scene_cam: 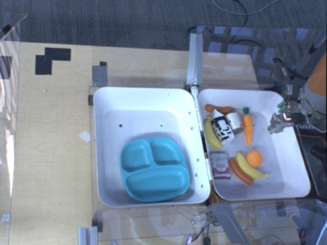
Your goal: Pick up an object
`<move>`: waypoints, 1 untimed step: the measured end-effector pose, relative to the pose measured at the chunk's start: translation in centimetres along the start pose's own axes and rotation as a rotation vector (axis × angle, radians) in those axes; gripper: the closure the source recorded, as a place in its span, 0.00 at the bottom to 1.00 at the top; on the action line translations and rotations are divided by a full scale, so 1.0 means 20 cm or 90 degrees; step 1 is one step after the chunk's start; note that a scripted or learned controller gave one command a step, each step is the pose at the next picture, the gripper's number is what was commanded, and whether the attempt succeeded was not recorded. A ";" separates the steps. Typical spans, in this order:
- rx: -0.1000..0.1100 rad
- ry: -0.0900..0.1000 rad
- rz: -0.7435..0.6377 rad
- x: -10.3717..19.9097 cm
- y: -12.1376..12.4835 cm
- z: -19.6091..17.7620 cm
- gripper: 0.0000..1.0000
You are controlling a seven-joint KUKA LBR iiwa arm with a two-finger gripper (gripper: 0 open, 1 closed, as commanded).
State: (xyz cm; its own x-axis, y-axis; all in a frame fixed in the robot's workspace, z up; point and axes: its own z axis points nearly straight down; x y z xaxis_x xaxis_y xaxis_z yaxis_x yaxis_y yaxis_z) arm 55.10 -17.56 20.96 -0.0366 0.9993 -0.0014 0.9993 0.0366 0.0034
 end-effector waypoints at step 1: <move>0.002 0.001 0.038 -0.11 -0.11 0.25 1.00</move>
State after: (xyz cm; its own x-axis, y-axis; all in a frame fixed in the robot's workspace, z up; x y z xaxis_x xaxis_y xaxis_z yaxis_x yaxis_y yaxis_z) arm 52.92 -19.92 15.89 0.0231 0.9997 -0.0003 0.9997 -0.0231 -0.0003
